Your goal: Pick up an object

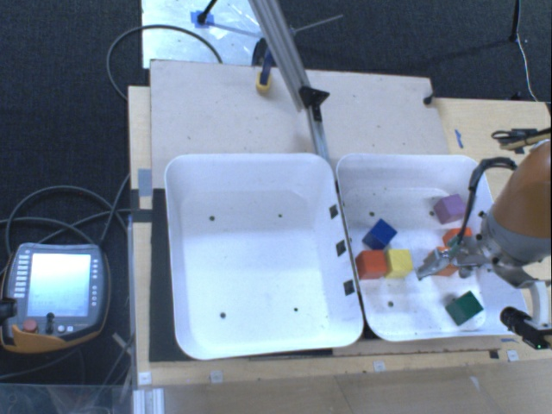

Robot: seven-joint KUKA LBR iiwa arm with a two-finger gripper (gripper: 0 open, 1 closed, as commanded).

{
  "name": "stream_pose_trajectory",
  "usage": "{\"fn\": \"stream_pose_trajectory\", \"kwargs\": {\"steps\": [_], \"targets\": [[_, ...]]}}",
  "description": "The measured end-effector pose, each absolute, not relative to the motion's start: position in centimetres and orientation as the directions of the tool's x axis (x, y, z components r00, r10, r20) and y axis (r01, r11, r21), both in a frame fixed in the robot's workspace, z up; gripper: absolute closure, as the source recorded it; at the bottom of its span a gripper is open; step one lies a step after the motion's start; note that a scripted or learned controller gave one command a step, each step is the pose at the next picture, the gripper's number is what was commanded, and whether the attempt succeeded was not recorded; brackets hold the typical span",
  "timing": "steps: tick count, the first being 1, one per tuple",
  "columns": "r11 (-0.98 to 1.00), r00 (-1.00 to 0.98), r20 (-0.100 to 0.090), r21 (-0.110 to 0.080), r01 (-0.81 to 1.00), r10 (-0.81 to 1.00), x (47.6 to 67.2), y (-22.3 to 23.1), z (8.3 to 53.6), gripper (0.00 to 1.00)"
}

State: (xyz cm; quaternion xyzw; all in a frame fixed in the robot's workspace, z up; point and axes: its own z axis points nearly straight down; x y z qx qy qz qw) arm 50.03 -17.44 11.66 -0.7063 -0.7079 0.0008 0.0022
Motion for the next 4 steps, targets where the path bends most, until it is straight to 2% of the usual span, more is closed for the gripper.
{"fn": "stream_pose_trajectory", "kwargs": {"steps": [1,3,4], "targets": [[0.004,-0.004,-0.001,0.002,1.000,1.000,50.2,-17.6,13.0,1.00],[0.005,-0.005,-0.004,0.010,1.000,1.000,50.0,-18.6,25.4,1.00],[0.005,-0.005,-0.002,0.003,1.000,1.000,50.1,-18.6,25.9,1.00]]}}
